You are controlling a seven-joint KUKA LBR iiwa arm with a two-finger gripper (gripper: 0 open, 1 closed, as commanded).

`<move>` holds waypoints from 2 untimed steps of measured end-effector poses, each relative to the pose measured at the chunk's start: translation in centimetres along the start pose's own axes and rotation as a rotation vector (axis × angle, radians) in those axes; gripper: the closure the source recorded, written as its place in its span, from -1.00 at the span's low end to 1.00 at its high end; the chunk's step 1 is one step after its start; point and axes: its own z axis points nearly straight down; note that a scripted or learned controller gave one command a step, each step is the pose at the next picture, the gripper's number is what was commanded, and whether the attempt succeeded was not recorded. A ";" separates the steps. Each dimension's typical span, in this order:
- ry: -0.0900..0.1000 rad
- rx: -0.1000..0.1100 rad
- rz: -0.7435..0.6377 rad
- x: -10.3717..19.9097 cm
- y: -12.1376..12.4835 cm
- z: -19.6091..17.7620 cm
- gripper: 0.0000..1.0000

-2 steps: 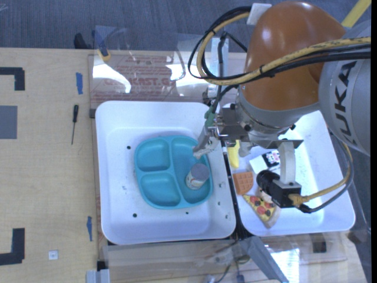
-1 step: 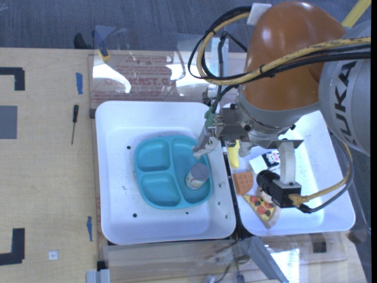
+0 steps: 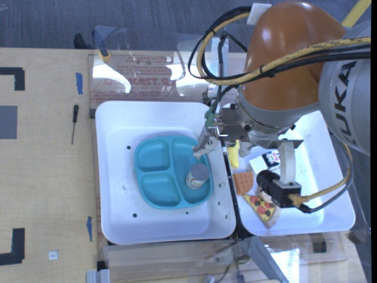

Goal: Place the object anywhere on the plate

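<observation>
- The object (image 3: 198,174) is a small, rounded piece, grey on top with a paler underside. It sits in the plate (image 3: 154,158), in the compartment by the right rim.
- The plate is blue and divided, and lies in the middle of the left bin (image 3: 118,217).
- By its look the object is a light, stiff toy, not fragile. The smooth rounded top could slip out of a shallow pinch.
- The best hold is probably across its sides, low on the body, coming straight down. A grip on the domed top would likely squirt it sideways.
- The gripper (image 3: 202,150) hangs over the plate's right edge, just above and behind the object as the camera sees it. Its tip is close to the object, but I cannot tell whether they touch.
- I cannot tell whether the gripper is open or closed. The wrist hides much of it and the tip is too small to read.
- The arm (image 3: 283,52) reaches in from the right. Its orange band and wrist lean over the wall between the bins, with the tool pointing down and left.
- The right bin (image 3: 330,211) holds other toy foods: a yellow piece (image 3: 233,155), a waffle (image 3: 242,181) and a pizza slice (image 3: 263,208), all well clear of the plate.
- Judging by how things lie, the object is already on the plate. If it is free of the gripper, the placing looks done.
</observation>
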 end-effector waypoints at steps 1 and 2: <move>0.000 0.000 0.000 0.0 0.0 0.0 -1.00; 0.000 0.000 0.000 0.0 0.0 0.0 -1.00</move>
